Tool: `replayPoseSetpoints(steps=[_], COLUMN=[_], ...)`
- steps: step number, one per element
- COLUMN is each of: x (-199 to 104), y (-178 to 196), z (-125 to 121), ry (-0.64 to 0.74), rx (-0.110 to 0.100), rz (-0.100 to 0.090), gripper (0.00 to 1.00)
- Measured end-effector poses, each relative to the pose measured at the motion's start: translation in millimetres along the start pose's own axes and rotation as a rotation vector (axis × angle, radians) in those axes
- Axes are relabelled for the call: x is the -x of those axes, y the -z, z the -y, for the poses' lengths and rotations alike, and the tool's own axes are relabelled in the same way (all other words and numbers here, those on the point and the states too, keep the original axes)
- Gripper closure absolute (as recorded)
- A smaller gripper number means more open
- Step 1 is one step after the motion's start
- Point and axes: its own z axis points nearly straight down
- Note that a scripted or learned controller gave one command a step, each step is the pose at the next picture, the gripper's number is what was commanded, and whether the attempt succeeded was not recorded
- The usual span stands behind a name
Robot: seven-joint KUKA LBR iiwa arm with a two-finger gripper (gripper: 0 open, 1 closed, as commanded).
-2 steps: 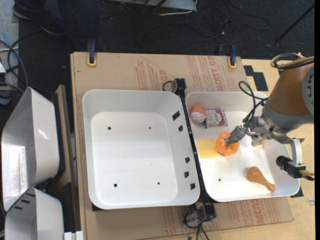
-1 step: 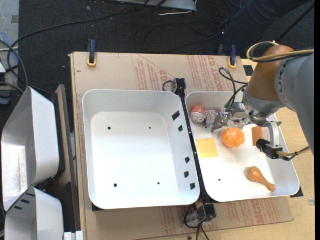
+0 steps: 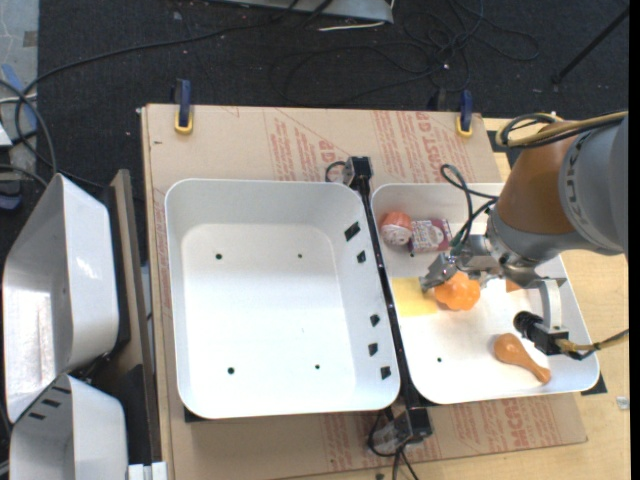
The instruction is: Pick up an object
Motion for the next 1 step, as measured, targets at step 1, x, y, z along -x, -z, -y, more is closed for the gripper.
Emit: replayPoseSetpoints(steps=[1], x=[1.3], y=[7.0], z=[-1.3], ry=[-0.002], rx=[-0.002], rz=[0.0], gripper=[1.0])
